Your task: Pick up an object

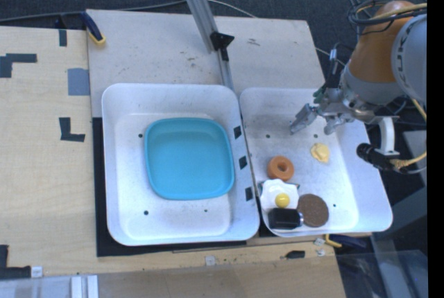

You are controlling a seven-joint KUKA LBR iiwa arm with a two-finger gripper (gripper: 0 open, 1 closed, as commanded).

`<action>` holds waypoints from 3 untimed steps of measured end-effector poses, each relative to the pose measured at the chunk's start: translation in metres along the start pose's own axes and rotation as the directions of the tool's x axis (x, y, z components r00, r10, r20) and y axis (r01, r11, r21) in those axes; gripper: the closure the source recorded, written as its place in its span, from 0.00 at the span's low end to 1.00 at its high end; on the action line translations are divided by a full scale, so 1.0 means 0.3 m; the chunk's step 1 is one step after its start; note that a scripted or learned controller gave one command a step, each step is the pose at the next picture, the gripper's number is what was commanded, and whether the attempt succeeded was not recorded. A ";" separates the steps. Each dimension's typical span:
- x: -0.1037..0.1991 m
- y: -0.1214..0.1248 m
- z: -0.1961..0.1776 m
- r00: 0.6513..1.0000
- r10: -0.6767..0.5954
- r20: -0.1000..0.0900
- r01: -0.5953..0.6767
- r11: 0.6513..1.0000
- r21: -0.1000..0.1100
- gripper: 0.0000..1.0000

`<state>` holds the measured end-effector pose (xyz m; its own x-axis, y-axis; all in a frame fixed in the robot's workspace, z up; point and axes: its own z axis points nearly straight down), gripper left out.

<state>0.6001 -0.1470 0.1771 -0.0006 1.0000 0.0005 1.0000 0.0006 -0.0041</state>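
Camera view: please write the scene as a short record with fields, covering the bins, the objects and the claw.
left bin: holds blue plate
right bin: holds donut, fried egg, brown cookie, black object, small yellow piece
claw: open, above right bin's far part, holding nothing
nearest item to claw: small yellow piece

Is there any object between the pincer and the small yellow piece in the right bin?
Nothing visible stands between them. The pincer, fingers apart, is above bare floor of the right bin, and the yellow piece lies just below it in the view. The doughnut sits off to the left.
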 end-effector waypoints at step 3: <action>-0.003 -0.011 0.255 1.000 0.000 0.002 0.000 1.000 -0.007 1.00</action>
<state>0.5964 -0.1478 0.1006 -0.0007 1.0000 -0.0017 1.0000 0.0007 0.0032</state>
